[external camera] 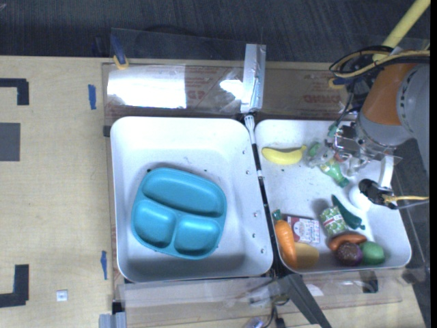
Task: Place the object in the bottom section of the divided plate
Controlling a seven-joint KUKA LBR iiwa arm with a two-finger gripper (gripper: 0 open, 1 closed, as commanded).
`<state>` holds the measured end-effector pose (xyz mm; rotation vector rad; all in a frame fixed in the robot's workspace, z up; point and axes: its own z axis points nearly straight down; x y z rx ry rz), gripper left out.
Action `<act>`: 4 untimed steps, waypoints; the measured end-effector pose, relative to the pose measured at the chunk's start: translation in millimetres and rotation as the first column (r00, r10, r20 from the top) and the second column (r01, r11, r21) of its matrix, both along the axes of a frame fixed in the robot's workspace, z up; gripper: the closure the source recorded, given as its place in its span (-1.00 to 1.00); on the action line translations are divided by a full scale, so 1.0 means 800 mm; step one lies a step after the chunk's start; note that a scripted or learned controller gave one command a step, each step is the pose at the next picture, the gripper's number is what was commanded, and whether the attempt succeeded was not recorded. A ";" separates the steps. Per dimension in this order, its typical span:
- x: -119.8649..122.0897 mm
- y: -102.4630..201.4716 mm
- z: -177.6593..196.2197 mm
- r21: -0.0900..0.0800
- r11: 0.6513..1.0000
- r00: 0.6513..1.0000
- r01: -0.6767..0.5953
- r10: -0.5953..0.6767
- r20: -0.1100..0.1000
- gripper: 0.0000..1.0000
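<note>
Divided plate [179,212] alone in left bin [130,142]; toys in right bin [403,251].

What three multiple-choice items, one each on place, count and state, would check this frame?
1. Where does the blue divided plastic plate lie?
A. left white bin
B. right white bin
C. on the bench

2. How many sections does the plate have?
A. two
B. three
C. four

3. What do the plate's sections hold?
A. a banana
B. a carrot
C. nothing

Answers: 1 A, it sits in the left white bin; 2 B, one long section and two smaller ones; 3 C, the yellow toy banana and orange toy carrot lie in the right white bin.
</note>
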<state>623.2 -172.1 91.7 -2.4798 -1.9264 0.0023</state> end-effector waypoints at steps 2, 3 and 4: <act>-0.018 0.099 -0.007 0.000 0.997 0.997 0.083 -0.083 0.005 -1.00; 0.002 0.040 0.088 -0.001 0.957 0.957 0.290 -0.290 0.003 -1.00; -0.164 -0.040 0.098 -0.002 0.946 0.946 0.326 -0.326 -0.004 -1.00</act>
